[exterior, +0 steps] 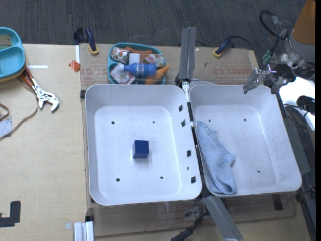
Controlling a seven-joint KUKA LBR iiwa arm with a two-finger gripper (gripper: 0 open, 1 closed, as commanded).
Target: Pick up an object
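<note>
A small dark blue cube rests on the floor of the left white bin, a little below its middle. In the right white bin a crumpled blue-grey cloth lies along the left side. My gripper hangs over the back rim of the right bin near its far right corner, well away from both the cloth and the cube. It is open, with nothing between the fingers. The arm with its orange band comes in from the top right.
Behind the left bin stands a light blue bowl packed with small items. On the wooden bench to the left lie a wrench and a teal tray. Clamps sit at the back edge, and cables run beside the arm.
</note>
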